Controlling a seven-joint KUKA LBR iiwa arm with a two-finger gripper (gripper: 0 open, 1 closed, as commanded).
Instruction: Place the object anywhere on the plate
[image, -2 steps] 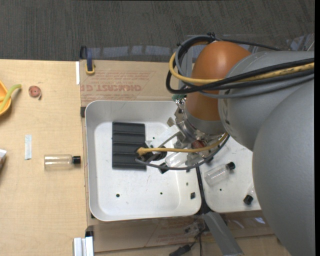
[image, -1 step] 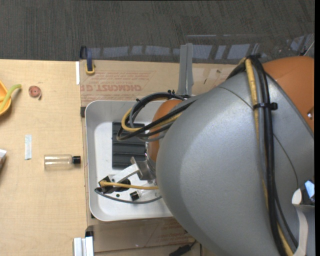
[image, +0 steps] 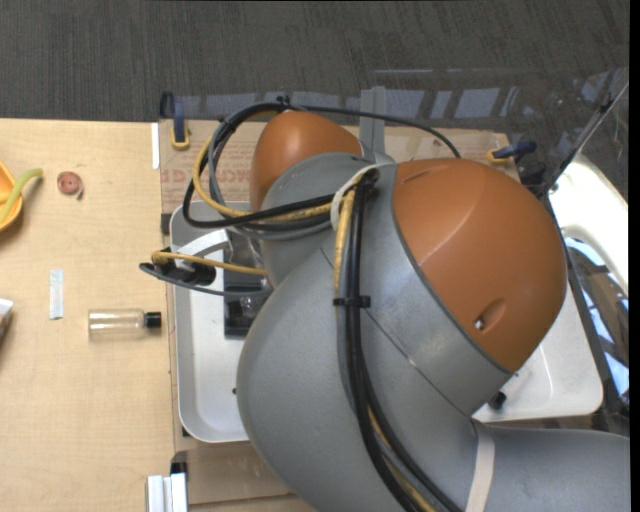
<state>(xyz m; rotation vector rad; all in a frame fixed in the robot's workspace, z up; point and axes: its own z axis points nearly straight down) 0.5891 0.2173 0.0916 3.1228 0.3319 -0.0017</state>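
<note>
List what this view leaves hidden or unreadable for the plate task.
- Plate and object: nothing here can be told to be either; the arm covers most of both bins.
- Left bin: just its left wall and a strip of floor show past the arm.
- Right bin: one corner shows.
- Jaws: hidden below the arm's wrist.
- Yellow thing: cut off by the left edge.

Counts, camera view

One robot arm (image: 420, 340) with two orange domed joint caps; two white bins, left (image: 200, 400) and right (image: 570, 370), both mostly covered. On the wood bench (image: 90, 420): one clear bottle (image: 122, 321) with black cap, one small reddish disc (image: 68, 183), one pale strip (image: 56, 295), one orange item (image: 8, 200) at edge.
</note>
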